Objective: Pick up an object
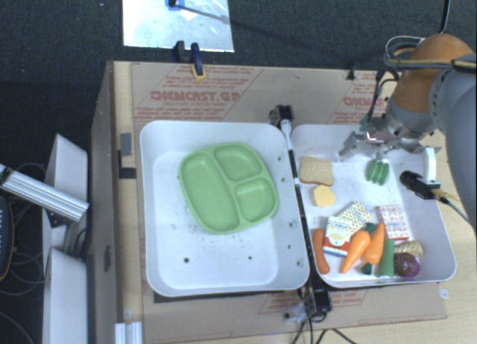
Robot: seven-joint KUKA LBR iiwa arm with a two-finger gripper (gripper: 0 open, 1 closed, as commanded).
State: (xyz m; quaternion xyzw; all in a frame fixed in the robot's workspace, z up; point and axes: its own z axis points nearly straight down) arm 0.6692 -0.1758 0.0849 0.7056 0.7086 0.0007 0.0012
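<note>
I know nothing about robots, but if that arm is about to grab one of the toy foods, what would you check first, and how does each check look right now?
1. Gripper above a target: ok, it is over the green object in the right bin.
2. Fingers open or shut: cannot tell.
3. Anything held already: cannot tell.
4. Space around the target: ok, the green object lies apart from the bread slice and the crowded carrots.
5. Place to set it down: ok, the green divided plate sits in the left bin.
</note>
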